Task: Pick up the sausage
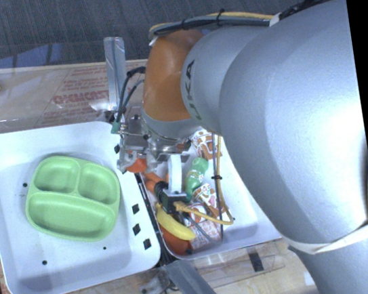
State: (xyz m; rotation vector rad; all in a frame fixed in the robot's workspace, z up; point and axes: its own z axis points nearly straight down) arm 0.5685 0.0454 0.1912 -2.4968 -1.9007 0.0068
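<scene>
Looming closest to the lens, the grey arm is covering most of the right bin, its orange band sitting just above the wrist. Below that band the end effector is reaching down into the crowded left edge of that bin, hard against the wall shared with the left bin. How wide it is set cannot be told, since the wrist and cables are masking it.

Just beneath the end effector an orange-red object is poking out; it may be the sausage, but too little is showing to be sure. Further below, a banana is lying against a printed packet, with a green bottle just to the side and another red-orange piece at the bin's lower edge.

Several risks are standing out. With everything packed and touching, the end effector is likely closing on a neighbour or on two things together. Working so near the dividing wall, it may be striking the rim or pinning the target against it. A rounded, smooth sausage is also prone to slipping out. Well away on the far side of the wall, the green divided plate is lying out of harm's way.
</scene>
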